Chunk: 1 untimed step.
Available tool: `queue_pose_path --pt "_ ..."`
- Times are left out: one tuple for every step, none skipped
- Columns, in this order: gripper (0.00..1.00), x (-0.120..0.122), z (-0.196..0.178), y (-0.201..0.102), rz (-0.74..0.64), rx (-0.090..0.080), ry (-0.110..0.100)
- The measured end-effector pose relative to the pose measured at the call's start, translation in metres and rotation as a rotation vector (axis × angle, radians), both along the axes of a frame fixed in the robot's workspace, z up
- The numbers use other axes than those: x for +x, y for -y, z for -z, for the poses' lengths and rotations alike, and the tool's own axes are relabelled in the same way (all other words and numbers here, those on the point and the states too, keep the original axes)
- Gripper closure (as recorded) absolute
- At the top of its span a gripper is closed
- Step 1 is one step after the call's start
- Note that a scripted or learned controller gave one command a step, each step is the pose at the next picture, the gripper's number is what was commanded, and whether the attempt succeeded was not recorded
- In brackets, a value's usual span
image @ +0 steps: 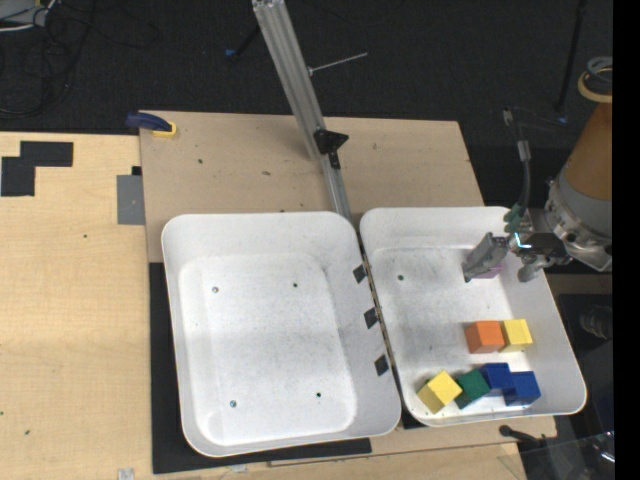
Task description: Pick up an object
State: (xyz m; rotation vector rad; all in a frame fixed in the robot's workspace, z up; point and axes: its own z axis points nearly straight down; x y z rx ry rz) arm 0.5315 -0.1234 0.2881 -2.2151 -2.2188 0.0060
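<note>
My gripper (pixel 506 265) hangs over the upper right part of the right bin (pixel 430 238), open, with nothing between its fingers. Below it in the same bin lie an orange block (pixel 486 336) and a yellow block (pixel 518 332), touching side by side. Along the bin's front edge sit another yellow block (pixel 437 392), a green block (pixel 472 386) and two blue blocks (pixel 498 375) (pixel 521 389), close together. The gripper is well apart from all of them, nearer the bin's back right corner.
The left bin (pixel 190 258) lies next to the right one, joined by black clips (pixel 370 317). A slanted metal rail (pixel 300 88) rises behind the bins. The wooden bench (pixel 240 168) extends to the back and left.
</note>
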Motion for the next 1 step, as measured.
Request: queue_pose_path --pt "0.0 0.0 -0.0015 0.0015 0.004 -0.001 0.003"
